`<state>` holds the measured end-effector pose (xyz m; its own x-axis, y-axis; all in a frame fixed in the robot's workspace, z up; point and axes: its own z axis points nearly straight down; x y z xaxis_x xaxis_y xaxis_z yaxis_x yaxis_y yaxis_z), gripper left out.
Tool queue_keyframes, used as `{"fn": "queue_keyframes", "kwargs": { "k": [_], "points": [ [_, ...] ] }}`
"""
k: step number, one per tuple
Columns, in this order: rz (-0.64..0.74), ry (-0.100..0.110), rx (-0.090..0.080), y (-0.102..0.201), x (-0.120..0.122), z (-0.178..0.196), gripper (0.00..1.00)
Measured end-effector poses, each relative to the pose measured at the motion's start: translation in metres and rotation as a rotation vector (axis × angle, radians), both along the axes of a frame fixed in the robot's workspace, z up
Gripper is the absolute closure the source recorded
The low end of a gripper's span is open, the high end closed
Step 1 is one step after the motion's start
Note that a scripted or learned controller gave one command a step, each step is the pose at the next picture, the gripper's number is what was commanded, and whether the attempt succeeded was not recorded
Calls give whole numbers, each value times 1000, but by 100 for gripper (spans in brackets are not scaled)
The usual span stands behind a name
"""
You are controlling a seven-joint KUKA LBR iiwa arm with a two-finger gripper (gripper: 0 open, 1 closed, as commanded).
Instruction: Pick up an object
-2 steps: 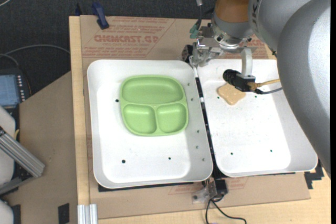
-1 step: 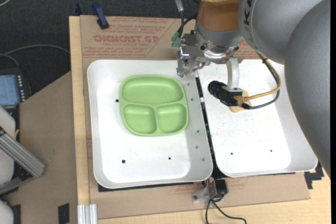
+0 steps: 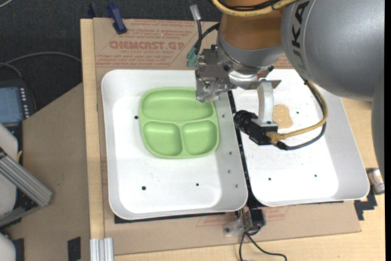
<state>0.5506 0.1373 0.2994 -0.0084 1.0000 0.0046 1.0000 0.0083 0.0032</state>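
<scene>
Centrally, a pale green three-compartment tray point(image 3: 179, 123) is seen flat in the left bin point(image 3: 119, 156); end effector point(image 3: 206, 90) at its rim, finger state indeterminable.

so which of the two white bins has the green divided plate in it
The left bin; the green divided plate lies in it, while the right bin holds a small tan object.
</scene>
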Motion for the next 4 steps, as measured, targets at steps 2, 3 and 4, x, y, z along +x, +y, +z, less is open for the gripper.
{"fn": "queue_keyframes", "kwargs": {
  "k": [2, 3, 4],
  "points": [
    [-14, 8, -7, 50, -42, -98, 100],
    [-12, -4, -5, 30, 31, -86, 100],
    [-12, 9, -6, 6, 6, -97, 100]
  ]
}}
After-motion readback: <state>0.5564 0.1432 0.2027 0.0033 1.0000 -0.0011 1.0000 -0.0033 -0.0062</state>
